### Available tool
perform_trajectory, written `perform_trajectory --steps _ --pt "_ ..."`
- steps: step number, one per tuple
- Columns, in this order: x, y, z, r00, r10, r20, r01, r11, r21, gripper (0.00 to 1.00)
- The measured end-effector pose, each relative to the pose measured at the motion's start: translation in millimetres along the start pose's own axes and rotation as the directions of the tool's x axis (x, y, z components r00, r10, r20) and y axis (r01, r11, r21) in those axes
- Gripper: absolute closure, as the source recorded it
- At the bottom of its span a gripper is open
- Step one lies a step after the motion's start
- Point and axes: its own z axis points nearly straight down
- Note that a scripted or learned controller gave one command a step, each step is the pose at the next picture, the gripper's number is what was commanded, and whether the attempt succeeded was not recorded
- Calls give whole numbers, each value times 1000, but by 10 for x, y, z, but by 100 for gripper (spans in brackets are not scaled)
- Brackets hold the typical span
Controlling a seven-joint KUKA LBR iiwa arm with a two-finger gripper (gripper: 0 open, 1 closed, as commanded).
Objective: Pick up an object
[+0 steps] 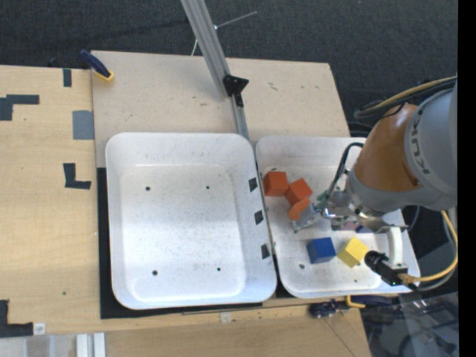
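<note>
Camera view from above the bench: the grey arm [416,155], with its orange band, reaches in from the right over the right bin [297,147], its gripper [309,216] low among the blocks. An orange block [300,209] sits at the fingertips, but whether the fingers grip it or merely touch it cannot be told from this angle, and the width of their opening is likewise unclear.

Two more orange blocks crowd the spot: an orange cube [276,183] lies nearer the wall between the bins, and a second orange cube [300,190] sits just beside it, touching or nearly touching the block at the fingertips. Toward the near edge of the same bin rest a blue cube [321,250] and a yellow cube [353,252], close together, below the wrist. A black-and-yellow cable [390,270] trails from the arm across the bin's near right corner.

Beside it, the left bin [119,155] shows a white floor speckled with dark dots. A metal pole [208,36] slants down from the top of the picture to the back edge where the bins meet. On the wooden bench [44,199], dark tape pieces [71,175] mark the left side, and a blue-and-yellow tool [97,65] lies near the far corner. No writing or labels can be read.
</note>
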Motion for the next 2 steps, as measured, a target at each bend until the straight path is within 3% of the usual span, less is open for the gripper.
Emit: perform_trajectory --steps 1,2 --pt "4 -7 323 1000 0 1 0 1000 -3 0" --pt "15 -8 215 1000 -1 -1 1 1000 -3 100"
